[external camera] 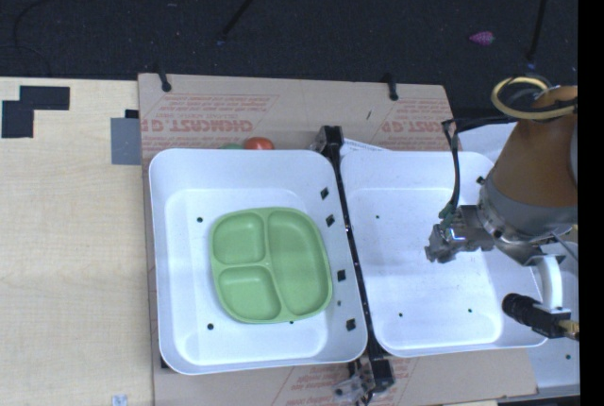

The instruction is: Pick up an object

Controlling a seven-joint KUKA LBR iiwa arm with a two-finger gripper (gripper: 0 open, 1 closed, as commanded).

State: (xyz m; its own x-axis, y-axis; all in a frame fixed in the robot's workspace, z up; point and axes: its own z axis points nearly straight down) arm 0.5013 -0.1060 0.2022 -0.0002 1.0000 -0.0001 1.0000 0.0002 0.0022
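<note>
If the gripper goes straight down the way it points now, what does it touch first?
Probably the bare white floor of the right bin; the gripper hangs above it, though its height is unclear.

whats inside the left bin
A green divided plate lies flat in the left bin, its three sections holding nothing. Whatever is beneath the plate is covered.

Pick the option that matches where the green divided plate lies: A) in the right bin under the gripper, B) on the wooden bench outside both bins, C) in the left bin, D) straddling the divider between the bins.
C: the green divided plate lies flat inside the left bin, while the gripper hangs over the right bin.
</note>
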